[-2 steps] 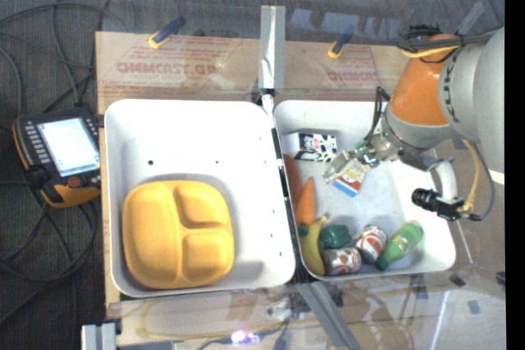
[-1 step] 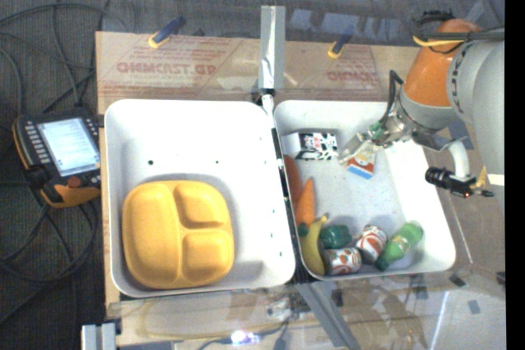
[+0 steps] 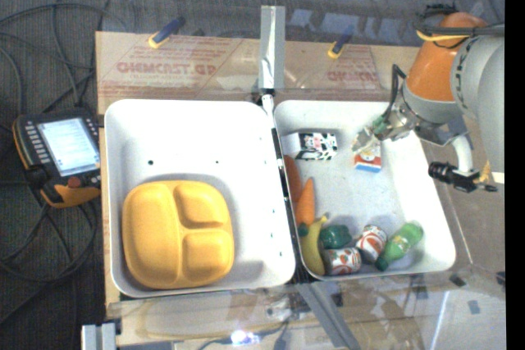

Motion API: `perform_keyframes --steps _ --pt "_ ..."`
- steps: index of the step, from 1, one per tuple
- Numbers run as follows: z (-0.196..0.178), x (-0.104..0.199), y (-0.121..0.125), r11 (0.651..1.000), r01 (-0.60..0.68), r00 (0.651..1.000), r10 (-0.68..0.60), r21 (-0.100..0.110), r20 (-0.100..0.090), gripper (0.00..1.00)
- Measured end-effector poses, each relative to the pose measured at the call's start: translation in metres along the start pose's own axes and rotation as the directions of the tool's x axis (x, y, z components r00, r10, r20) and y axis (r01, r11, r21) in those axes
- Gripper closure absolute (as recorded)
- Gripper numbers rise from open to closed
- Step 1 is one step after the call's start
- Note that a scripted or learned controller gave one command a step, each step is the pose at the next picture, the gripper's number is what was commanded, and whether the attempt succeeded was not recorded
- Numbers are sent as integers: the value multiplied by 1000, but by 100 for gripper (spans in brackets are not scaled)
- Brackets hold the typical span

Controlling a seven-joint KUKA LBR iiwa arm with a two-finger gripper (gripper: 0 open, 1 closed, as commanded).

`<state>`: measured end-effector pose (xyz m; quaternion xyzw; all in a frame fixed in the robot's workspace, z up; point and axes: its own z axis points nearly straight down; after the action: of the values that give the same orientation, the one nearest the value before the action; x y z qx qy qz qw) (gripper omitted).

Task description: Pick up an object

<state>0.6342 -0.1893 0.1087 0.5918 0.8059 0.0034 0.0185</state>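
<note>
Pincer [image 3: 373,137] over right bin [image 3: 426,201]; its grip cannot be told.
Just below it lies a small boxy carton [image 3: 368,161], near a smooth carrot [image 3: 305,201].

Light was even and fairly bright, falling from above. The white bins [image 3: 197,115] looked nearly washed out, with soft shadows along their inner walls. A glare spot shone at the bottom edge. Detail was slightly soft and grainy.
</note>
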Motion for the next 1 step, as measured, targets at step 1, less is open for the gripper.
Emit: perform_keyframes --steps 1 --pt "0 0 0 1000 0 1000 0 1 1 0"
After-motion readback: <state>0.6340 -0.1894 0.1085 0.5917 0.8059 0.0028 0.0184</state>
